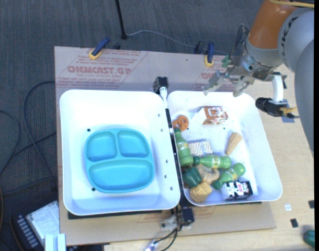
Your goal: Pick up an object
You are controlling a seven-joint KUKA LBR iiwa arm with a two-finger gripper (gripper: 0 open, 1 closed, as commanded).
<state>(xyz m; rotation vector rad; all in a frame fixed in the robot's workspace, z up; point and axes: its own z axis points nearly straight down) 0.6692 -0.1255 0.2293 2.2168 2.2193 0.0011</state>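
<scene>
Bins sit side by side on a brown board (97,69), and the right bin (264,156) is the one to steer by. The gripper (225,86) hangs over that bin's far rim, just beyond its upper edge, with the grey arm (300,30) and its orange band (272,14) rising away behind it toward the bin's far right corner. Its two fingers (211,85) are spread well apart and there is nothing between them.

Inside the right bin, the things to pick from are crowded toward its near and left parts. Closest to the gripper, near the bin's far wall, lies a small brown and white packet (214,114). Against the bin's left wall, level with that packet, is an orange ring-shaped piece (181,123). A tan cone (233,143) lies toward the middle right of the bin, apart from the rest. Below the ring, a checkered silver block (201,148) touches a cluster of green toy vegetables (212,166) that runs across the bin's near half. At the near wall a tan knobbly piece (201,192) rests beside a black and white box (237,189) in the bin's near right corner.

Left of the right bin, touching it along a shared edge, the left bin (70,140) holds a blue divided tray (119,159). Yellow and blue clamps (99,48) grip the board beyond both bins.
</scene>
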